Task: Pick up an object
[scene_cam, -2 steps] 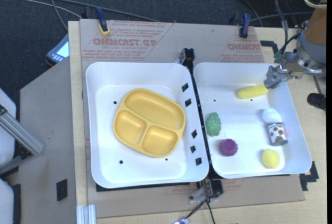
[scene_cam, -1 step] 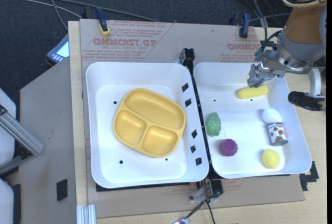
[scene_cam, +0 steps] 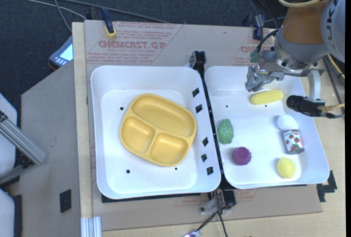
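Note:
My gripper (scene_cam: 255, 84) hangs over the far part of the right bin (scene_cam: 236, 79), just left of and above a yellow corn-like piece (scene_cam: 266, 97). Nothing shows between its fingers. Further forward in that bin lie a green lumpy object (scene_cam: 225, 130), a purple ball (scene_cam: 241, 156), a white egg-shaped object (scene_cam: 286, 122), a small red-and-white can (scene_cam: 293, 141) and a yellow lemon-like object (scene_cam: 286, 167).
The left bin (scene_cam: 104, 120) holds a yellow divided plate (scene_cam: 158, 129). A black clip strip (scene_cam: 202, 115) runs along the divider between the bins. The bench's cardboard surface (scene_cam: 137, 38) lies behind them, with a blue clamp (scene_cam: 107, 23) at its far edge.

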